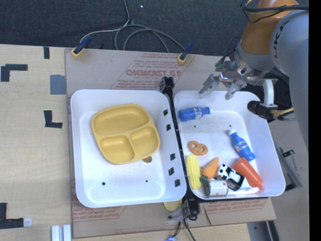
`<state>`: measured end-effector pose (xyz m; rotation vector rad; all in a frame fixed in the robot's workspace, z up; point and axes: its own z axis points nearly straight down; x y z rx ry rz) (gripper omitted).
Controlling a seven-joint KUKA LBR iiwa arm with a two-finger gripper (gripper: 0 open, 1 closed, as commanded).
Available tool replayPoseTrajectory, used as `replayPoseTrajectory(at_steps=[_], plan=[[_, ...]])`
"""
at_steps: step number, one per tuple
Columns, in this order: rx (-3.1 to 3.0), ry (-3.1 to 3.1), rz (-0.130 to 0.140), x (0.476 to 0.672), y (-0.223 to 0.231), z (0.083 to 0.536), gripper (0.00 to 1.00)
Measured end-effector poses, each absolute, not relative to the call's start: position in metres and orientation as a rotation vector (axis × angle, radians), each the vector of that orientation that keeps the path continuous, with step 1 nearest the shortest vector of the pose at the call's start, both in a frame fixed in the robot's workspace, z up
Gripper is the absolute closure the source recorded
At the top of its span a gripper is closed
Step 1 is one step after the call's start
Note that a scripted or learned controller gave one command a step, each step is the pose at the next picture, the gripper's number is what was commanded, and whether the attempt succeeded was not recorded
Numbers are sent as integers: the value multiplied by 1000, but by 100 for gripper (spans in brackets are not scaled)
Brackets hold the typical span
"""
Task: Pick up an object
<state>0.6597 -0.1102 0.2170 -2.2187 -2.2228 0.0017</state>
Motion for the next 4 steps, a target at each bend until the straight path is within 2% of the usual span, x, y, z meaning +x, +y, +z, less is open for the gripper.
replayPoseTrajectory(at_steps=[1, 2, 3, 4], plan=[[-2226, -2207, 13, 568, -183, 161, 0], [-2224, -2222, -1, 566, -212, 82, 0], [-2229, -2231, -4, 569, -213, 99, 100], [-2215, -2238, -11, 613, -137, 195, 100]])
